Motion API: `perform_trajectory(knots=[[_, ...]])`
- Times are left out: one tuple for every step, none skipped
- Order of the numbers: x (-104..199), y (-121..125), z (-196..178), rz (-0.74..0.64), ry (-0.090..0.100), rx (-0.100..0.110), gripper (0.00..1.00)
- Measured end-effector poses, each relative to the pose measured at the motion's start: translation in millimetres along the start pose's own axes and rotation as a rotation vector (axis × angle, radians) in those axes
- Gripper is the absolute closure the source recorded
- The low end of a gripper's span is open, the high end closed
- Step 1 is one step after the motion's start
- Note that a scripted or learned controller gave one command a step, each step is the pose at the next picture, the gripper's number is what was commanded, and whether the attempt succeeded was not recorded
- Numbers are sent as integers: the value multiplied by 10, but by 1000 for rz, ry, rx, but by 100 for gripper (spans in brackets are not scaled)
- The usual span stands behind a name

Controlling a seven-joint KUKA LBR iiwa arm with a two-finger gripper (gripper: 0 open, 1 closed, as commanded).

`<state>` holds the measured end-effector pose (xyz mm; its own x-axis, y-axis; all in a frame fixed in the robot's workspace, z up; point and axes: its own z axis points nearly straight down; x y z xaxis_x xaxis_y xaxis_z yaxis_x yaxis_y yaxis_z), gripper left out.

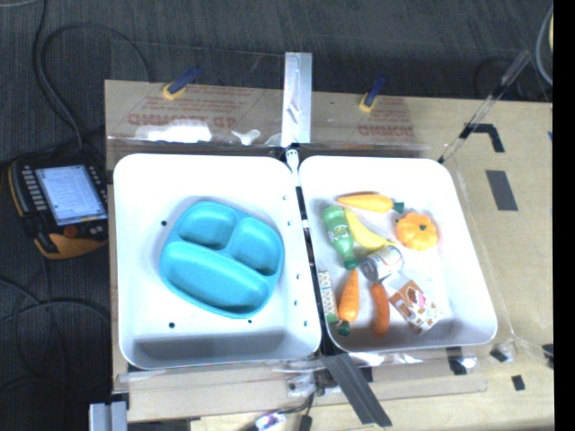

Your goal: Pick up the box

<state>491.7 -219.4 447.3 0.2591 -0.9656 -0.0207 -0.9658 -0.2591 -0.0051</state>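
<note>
Cardboard, we are judging: the box [415,305] is lying tilted near the front right of the right bin [467,241], just beside a carrot [380,310] and below a can [384,262]. We are expecting it to be light, stiff yet crushable, best pinched across its narrow sides. We are seeing nothing of the gripper, so its state is unknown.

We look down from a single fixed camera set high above the surface [503,151], tilted at a slant, far enough back to take in both white bins, the left bin [135,241] and the right bin [458,241], side by side, with dark floor [54,61] beyond
</note>
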Motion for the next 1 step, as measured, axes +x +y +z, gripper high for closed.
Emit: perform_trajectory(knots=[[-10,-30,-73,0,-7,1,100]])
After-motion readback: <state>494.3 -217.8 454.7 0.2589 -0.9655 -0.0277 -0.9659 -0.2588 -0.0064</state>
